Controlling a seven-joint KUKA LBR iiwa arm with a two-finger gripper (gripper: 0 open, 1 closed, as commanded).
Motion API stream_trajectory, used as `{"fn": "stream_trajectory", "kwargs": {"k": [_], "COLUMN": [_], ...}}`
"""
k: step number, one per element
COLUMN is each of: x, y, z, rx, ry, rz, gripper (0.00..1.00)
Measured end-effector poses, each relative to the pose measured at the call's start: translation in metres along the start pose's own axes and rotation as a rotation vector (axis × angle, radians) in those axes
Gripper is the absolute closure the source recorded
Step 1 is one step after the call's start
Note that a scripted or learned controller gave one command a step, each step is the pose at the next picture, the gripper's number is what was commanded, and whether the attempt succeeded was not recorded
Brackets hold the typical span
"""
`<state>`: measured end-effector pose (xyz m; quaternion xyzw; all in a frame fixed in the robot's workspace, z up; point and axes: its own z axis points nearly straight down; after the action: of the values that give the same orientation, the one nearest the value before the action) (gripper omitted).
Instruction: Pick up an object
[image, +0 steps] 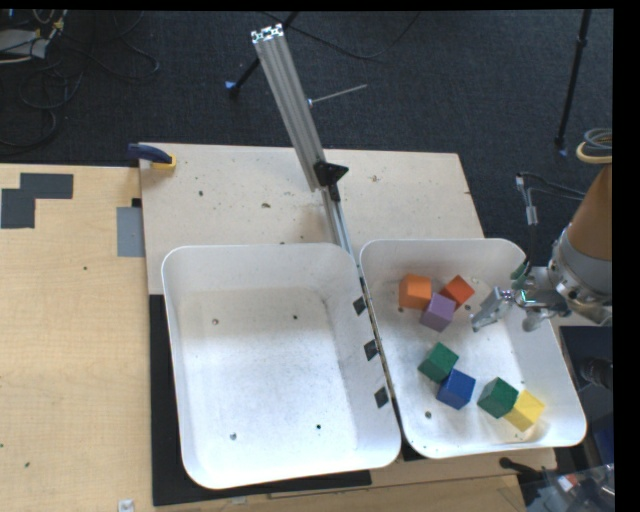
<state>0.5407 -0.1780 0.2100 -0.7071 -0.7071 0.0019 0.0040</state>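
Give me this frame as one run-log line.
gripper: over right bin, beside purple block | grasp: none seen | blocks: seven in right bin

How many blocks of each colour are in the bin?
Orange: 2
Purple: 1
Green: 2
Blue: 1
Yellow: 1
Total: 7 blocks, all in the right bin.

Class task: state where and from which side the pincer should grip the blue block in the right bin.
Grip the blue block from above, across its upper-right and lower-left faces. The dark green block crowds its upper-left corner, and another green block sits near on the right, so those faces probably offer most room.
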Motion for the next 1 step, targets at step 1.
{"fn": "stream_trajectory", "kwargs": {"k": [1], "x": [-0.0007], "y": [0.0009], "z": [-0.0026], "rx": [-0.005], "ry": [-0.002], "rz": [0.001], "gripper": [0.00]}}
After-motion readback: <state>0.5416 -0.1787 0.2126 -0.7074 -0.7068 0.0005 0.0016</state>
